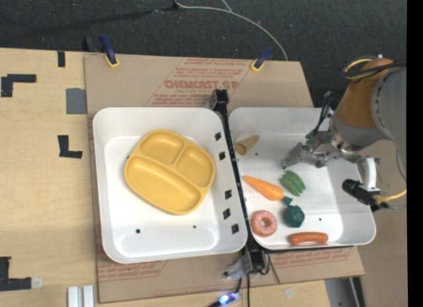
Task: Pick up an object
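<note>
The right bin [330,117] holds several toy foods. A tan cone [246,144] lies near its left wall, and an orange carrot [263,187] lies below that. A ridged green piece [292,183] sits beside the carrot, with a dark green broccoli [294,216] under it. Along the front are a pink donut [264,222] and a red sausage [308,238]. My gripper [295,156] is low over the bin's middle, just above and right of the green piece and pointing left. I see nothing held in it.
The left bin [106,167] carries a yellow divided plate [170,170]. A black divider [228,167] runs between the bins. The arm's grey wrist and orange band [360,104] hang over the right bin's right side. Cardboard and clamps lie behind the bins.
</note>
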Robot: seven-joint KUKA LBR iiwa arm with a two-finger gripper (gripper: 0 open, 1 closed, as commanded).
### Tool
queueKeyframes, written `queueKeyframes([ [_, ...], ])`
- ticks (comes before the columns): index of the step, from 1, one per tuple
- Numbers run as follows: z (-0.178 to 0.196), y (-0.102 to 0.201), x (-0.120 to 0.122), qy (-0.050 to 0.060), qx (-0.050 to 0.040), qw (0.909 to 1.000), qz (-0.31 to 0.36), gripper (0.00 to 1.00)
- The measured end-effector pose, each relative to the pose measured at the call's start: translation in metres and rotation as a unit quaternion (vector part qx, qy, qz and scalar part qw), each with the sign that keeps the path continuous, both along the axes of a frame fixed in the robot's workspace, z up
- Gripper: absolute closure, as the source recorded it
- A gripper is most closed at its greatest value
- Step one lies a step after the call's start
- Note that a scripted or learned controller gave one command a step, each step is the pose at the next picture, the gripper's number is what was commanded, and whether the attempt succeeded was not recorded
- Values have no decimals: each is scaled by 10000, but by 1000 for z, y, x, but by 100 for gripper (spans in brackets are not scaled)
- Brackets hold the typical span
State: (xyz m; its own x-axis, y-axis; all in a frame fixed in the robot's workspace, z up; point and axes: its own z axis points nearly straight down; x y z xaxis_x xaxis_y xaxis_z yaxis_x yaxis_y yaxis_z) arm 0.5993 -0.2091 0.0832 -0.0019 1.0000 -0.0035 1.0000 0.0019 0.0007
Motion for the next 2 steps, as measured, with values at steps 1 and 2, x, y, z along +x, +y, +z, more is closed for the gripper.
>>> queueKeyframes([
  [1,13,0,1,-18,-3,10000,2,100],
  [2,64,-3,12,-19,12,10000,0,100],
])
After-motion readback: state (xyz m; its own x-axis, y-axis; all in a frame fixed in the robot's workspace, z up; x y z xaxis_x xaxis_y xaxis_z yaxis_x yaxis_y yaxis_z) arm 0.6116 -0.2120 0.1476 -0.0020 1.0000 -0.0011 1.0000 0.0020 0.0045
